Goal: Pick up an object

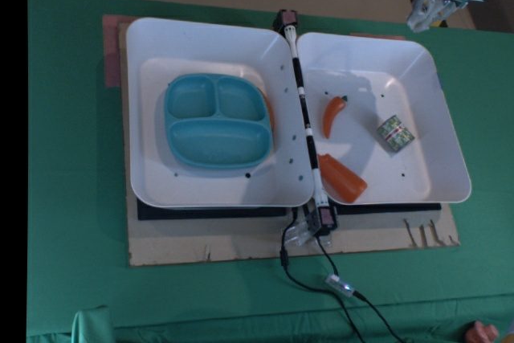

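On your far left, the left bin [136, 92] carries a teal divided plate [217, 122], lying flat near the bin's middle with its three compartments up. It looks too broad and low for two fingers to close on, so I would not count it a likely pick.

Between the bins runs a black-and-white striped divider bar [301, 96], from the back edge to the front edge, where the two rims meet. From its front end a black cable [309, 273] trails off over the green cloth [72, 173] that covers the bench.

The right bin [446, 173] holds the small things, well apart from one another, which leaves room for the fingers to come down around any one of them. An orange chili pepper [332, 116] lies near the bin's left wall, towards the back, its dark stem pointing to the back edge. An orange wedge-shaped block [342, 179] lies at the front-left corner, close beside the divider; that wall may crowd a grasp there. A small patterned cube [395, 132] sits tilted right of the middle, with the most free floor around it, so I judge it the easiest target.

The gripper [422, 16] hangs just beyond the right bin's back-right corner, raised above the rim and over none of the objects. You can see nothing between its fingers, but whether they are spread or closed cannot be told at this size. No pick has begun; the approach is yet to come.
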